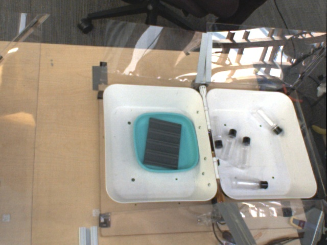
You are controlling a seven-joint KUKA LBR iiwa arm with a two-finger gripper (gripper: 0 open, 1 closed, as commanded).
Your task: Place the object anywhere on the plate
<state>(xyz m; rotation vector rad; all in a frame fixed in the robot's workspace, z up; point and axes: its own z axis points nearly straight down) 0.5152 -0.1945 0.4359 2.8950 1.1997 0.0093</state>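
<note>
A teal plate sits in the middle of the left white bin. A dark grey ribbed rectangular block lies flat on the plate, slightly tilted. In the right white bin lie several clear vials with black caps: one at the upper right, one along the front, and others standing or lying near the bin's left side.
The two bins sit side by side on a wooden bench, with a clear shield and metal frame behind them. An office chair base stands on the carpet beyond. Cables and hardware lie at the right edge.
</note>
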